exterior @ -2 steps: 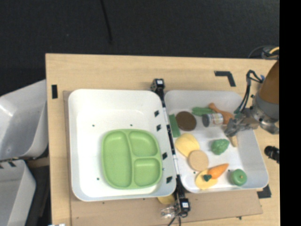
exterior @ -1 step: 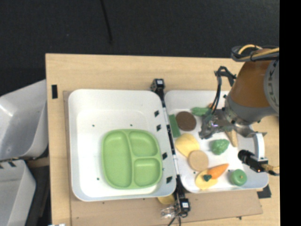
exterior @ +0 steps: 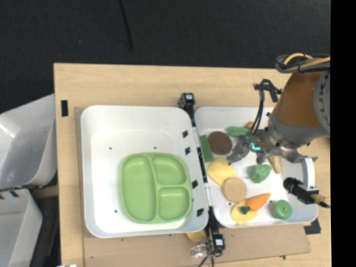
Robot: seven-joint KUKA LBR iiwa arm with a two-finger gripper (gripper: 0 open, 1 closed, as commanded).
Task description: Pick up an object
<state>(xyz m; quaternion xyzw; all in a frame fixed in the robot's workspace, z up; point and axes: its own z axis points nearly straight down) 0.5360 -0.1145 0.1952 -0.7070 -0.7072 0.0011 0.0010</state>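
The right bin (exterior: 311, 218) holds several toy foods: a brown disc (exterior: 219, 142), a green leafy piece (exterior: 238, 130), a pale yellow chunk (exterior: 221, 171), a tan round (exterior: 235, 189), a carrot (exterior: 257, 201), a yellow piece (exterior: 242, 213), a green apple (exterior: 282, 209) and a green broccoli-like lump (exterior: 260, 173). My gripper (exterior: 250, 154) hangs over the middle of this bin, between the brown disc and the green lump. It is open, with nothing between its fingers. The arm's orange band (exterior: 297, 102) covers the bin's far right part.
The left bin (exterior: 100, 149) holds a light green divided plate (exterior: 157, 188). A green flat block (exterior: 204, 147) leans at the divider between the bins. A black cable (exterior: 260, 102) loops above the gripper. Bare wooden bench (exterior: 139, 85) lies behind both bins.
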